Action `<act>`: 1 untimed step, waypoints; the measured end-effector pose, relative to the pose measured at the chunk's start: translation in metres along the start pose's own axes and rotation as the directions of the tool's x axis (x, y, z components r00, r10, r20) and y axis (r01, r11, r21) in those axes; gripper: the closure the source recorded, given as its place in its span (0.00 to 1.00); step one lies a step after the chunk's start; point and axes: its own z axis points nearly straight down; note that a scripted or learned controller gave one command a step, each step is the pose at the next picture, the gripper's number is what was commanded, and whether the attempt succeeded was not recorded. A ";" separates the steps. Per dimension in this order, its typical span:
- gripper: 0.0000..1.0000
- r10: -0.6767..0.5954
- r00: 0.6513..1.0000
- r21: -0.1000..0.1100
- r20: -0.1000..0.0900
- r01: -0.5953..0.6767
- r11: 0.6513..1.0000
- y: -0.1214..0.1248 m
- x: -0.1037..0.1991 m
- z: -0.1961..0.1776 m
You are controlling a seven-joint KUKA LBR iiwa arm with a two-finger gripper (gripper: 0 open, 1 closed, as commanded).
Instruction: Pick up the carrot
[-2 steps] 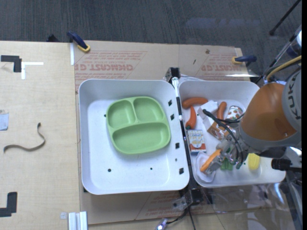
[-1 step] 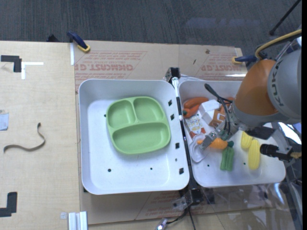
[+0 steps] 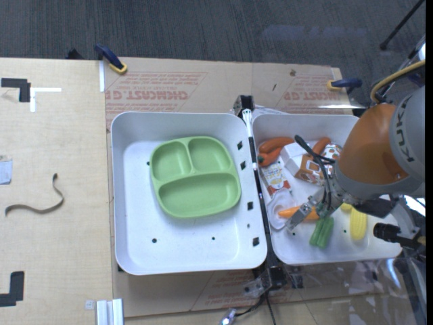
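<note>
My gripper (image 3: 306, 213) is low inside the right bin (image 3: 298, 250), near the middle of its left half, with my orange-banded wrist looming over the bin's right side. The carrot (image 3: 293, 212) I take to be the small orange piece lying on the bin floor just beside the fingertips, on their left, toward the wall that the two bins share. Its long axis runs roughly left to right across the bin, pointing at the gripper, so one end sits right at the fingers (image 3: 313, 207). They look parted around that near end, but I cannot tell whether they truly have it pinched (the wrist shadows the spot and the parts are small).

A second, larger orange thing (image 3: 274, 146) lies near the bin's far left corner, beside a snack packet (image 3: 312, 170); it may be another carrot, I cannot be sure. A green vegetable (image 3: 322, 231) sits just off my fingers toward the near edge, and a yellow piece (image 3: 357, 225) lies further right.

The left bin (image 3: 128, 202) holds a green divided plate (image 3: 195, 176), well apart from my work.

My judgement: the coming move depends on centring over the carrot's length, a slight shift toward the shared wall, before closing and lifting.
</note>
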 end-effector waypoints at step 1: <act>0.00 0.398 0.917 0.001 0.000 -0.398 0.917 -0.003 -0.004 0.001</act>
